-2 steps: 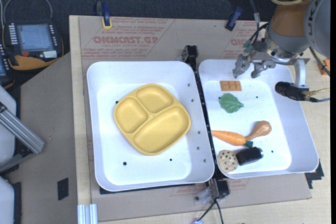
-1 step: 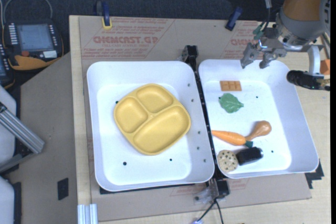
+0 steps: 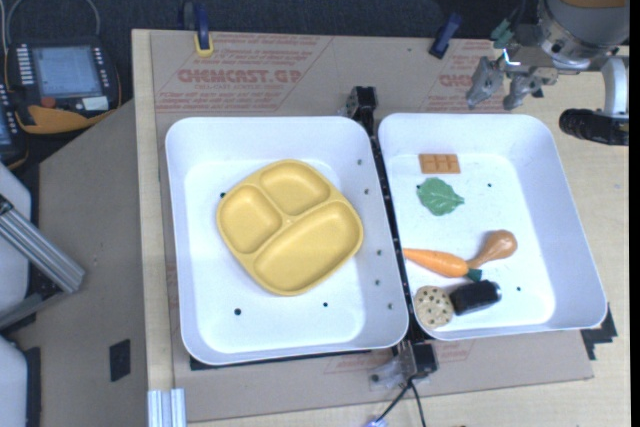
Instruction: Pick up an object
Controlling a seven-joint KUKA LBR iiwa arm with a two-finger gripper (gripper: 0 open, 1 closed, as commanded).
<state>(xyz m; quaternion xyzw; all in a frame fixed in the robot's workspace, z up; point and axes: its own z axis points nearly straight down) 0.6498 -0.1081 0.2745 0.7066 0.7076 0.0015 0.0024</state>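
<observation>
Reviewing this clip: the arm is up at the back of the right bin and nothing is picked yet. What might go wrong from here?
1. The orange carrot, black block, speckled cookie and brown drumstick lie crowded together; a descent there may catch two or knock one aside.
2. The flat green leaf and small brown waffle piece sit low on the right white bin floor, so the gripper may slide over them.

Grey arm (image 3: 585, 10), orange band above wrist, small metal pincer (image 3: 503, 87).
</observation>
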